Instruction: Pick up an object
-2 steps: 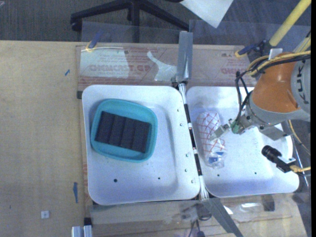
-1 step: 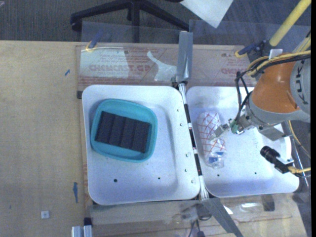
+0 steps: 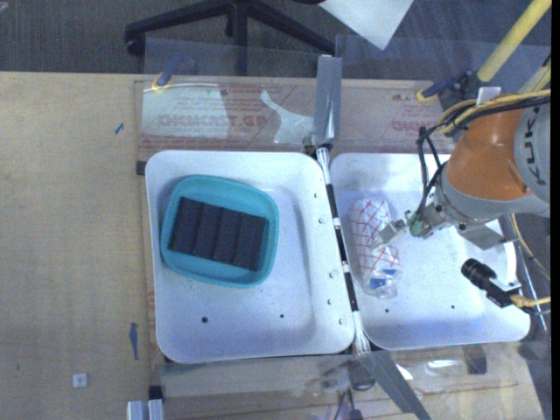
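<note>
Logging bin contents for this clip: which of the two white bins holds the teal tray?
The left bin. The teal tray, with a dark ridged insert, sits in its upper left part. The right bin holds a clear, red-patterned packet.

Left bin (image 3: 302,322) – teal tray (image 3: 179,265) holding a dark ribbed block (image 3: 217,233). Office chair base (image 3: 229,14) beyond bench – top of view.

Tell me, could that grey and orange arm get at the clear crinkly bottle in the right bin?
Probably yes. The end effector hangs just beside the crushed plastic bottle in the right bin, and nothing lies over the bottle or between them.
</note>
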